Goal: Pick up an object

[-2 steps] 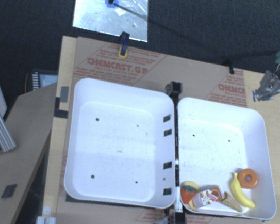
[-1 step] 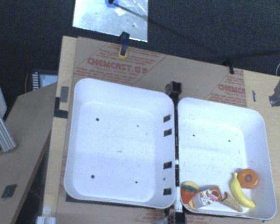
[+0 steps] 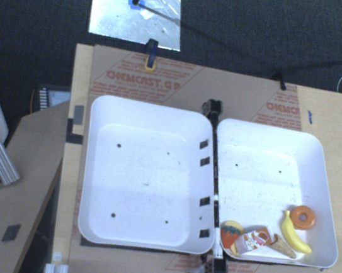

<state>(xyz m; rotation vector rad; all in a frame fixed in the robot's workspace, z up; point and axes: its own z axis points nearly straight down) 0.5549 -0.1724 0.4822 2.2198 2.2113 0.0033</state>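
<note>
Dark carpet surrounds a pale wooden bench (image 3: 33, 163) topped by a brown board (image 3: 185, 84) with red print. Everything below is placed against the right bin (image 3: 271, 148), a shallow white tray. The left bin (image 3: 146, 173) touches its left wall along a black clipped seam. A shiny metal sheet (image 3: 138, 6) lies on the carpet, well beyond its far-left corner. All the objects crowd the right bin's near-right corner. The banana (image 3: 295, 233) lies by the right wall, its long axis slanting from far-left to near-right, the lower tip toward the near wall. A small red-and-white carton (image 3: 252, 240) lies against the near wall. An orange ring (image 3: 303, 216) touches the banana's upper end. A red-orange round fruit (image 3: 230, 232) sits just left of the carton, and a brown cone-like piece (image 3: 283, 247) lies between the carton and the banana.
</note>
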